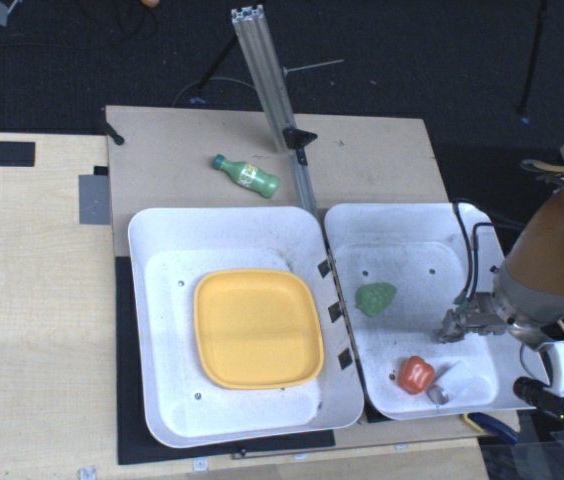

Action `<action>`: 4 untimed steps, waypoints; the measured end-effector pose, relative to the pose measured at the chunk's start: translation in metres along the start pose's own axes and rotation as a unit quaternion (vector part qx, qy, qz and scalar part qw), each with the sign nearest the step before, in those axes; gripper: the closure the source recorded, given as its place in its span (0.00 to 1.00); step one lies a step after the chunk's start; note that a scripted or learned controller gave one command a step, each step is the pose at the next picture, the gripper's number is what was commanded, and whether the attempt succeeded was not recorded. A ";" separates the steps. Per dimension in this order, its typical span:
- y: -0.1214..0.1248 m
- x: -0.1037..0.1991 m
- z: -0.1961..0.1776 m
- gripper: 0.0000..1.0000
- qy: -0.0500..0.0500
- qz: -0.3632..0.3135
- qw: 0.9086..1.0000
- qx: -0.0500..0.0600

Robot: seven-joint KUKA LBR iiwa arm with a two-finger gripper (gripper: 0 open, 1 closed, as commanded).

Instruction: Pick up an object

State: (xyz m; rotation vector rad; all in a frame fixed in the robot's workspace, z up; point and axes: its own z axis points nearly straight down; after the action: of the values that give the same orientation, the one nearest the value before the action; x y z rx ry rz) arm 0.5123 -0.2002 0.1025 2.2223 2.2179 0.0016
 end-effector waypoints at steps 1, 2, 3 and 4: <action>-0.004 -0.009 -0.056 1.00 -0.001 0.000 1.000 -0.001; -0.008 -0.020 -0.109 1.00 -0.001 0.000 1.000 -0.001; -0.008 -0.020 -0.122 1.00 0.000 0.000 1.000 0.001; -0.005 0.030 -0.113 1.00 0.001 -0.003 1.000 0.002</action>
State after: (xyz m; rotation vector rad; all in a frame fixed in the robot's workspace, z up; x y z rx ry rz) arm 0.5072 -0.1703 0.2151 2.2190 2.2264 0.0002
